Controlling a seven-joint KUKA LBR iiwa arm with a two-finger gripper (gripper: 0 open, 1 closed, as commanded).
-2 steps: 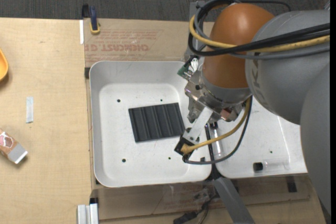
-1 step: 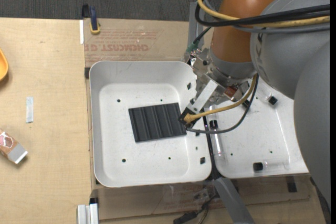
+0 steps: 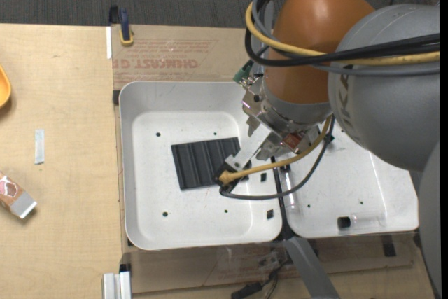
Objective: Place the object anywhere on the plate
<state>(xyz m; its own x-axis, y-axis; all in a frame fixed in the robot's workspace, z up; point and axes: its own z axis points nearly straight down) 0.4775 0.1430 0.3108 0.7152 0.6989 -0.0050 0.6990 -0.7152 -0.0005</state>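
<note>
Jaws sit hidden beneath the arm's [image 3: 322,45] bulky orange-and-grey wrist, above the seam where the two bins meet, so we cannot tell how far apart they stand or whether anything is caught in them. A yellow hose [image 3: 260,167] and black cable loop loosely under the wrist, slack enough, we judge, to let it turn freely. Just to their left a dark ribbed slab [image 3: 205,163] lies flat and slightly askew on the floor of the left bin [image 3: 140,150]; matte and grooved, it is our best guess for the plate. A small dark piece [image 3: 344,223], blocky and hard-edged, rests near the front of the right bin [image 3: 381,196], well apart from the slab, and may be the object to move. Both bins are smooth, glossy white plastic with rounded corners, resting on a pale wooden bench [image 3: 56,80].
</note>
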